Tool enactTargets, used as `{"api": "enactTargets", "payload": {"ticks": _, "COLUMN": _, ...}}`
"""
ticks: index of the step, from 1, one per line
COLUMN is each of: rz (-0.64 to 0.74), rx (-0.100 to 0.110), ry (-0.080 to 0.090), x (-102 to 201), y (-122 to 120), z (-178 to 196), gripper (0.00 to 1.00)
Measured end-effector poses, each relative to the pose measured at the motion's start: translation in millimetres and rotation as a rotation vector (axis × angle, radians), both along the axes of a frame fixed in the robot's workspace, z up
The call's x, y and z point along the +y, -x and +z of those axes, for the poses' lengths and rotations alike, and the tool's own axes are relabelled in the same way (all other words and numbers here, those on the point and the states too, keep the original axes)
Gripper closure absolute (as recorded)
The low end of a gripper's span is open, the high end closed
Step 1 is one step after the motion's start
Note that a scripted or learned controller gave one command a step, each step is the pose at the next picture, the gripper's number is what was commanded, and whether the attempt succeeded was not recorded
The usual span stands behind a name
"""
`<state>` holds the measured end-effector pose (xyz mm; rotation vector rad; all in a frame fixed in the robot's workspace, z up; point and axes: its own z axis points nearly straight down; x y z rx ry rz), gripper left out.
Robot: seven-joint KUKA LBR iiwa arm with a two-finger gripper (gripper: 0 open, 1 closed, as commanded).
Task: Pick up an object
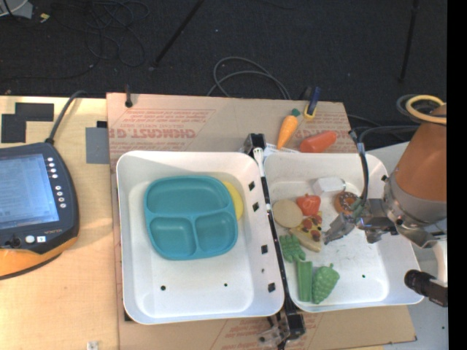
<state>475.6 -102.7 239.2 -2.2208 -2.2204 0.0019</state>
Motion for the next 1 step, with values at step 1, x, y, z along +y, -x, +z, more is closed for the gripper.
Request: {"api": "enactTargets", "payload": {"ticks": 1, "rz": 0.001, "rx": 0.007, "ry": -0.001, "x": -18.3, "y": -26.4, "z": -152.4, "gripper": 0.00}}
